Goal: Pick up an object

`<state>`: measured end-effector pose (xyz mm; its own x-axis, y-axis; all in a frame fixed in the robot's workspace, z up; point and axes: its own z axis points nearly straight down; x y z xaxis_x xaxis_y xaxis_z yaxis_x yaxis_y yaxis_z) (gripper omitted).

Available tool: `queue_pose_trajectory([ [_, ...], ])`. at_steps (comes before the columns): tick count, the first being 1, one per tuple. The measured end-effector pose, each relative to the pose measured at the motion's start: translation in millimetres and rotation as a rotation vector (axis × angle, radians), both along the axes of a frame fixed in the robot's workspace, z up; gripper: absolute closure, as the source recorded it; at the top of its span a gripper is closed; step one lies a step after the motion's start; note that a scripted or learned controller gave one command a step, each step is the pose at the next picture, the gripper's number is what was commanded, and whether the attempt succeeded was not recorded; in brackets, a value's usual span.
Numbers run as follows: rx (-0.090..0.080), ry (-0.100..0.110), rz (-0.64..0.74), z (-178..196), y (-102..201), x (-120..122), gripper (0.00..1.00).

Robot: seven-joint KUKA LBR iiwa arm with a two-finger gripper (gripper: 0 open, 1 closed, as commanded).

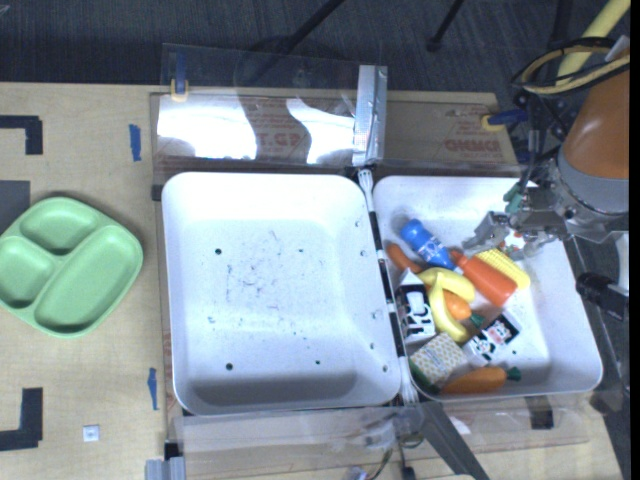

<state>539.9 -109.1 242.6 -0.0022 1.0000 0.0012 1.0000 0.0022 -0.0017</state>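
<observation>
1. Seen from above at a slant: two shallow white bins side by side on a wooden surface (pixel 90 388), with a green divided plate (pixel 65 265) lying well apart at the far left.
2. Left bin (pixel 270 288) bare inside; right bin (pixel 570 358) piled with small toys near its middle.
3. In the pile: a blue bottle (pixel 420 242), an orange cylinder (pixel 488 276), a yellow corn cob (pixel 505 264), a yellow banana (pixel 447 293), a carrot (pixel 478 378), a beige sponge block (pixel 436 356), and black-and-white cartons, all touching or overlapping.
4. Arm entering from the right, gripper (pixel 505 226) poised over the upper right of the pile, just above the corn cob.
5. Jaws spread apart, nothing between them.
6. Likely step: descending for a grab.
7. Best done by centring over one exposed piece, such as the corn cob or orange cylinder, jaws across its narrow width, lowering straight down, closing firmly before lifting.
8. Risk: crowded neighbours catching a fingertip or being nudged aside.
</observation>
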Motion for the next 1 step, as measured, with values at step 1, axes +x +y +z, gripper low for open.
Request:
queue_pose_trajectory([
  [1, -0.002, -0.005, 0.088, 78.3, -16.9, 49.7, 0.00],
])
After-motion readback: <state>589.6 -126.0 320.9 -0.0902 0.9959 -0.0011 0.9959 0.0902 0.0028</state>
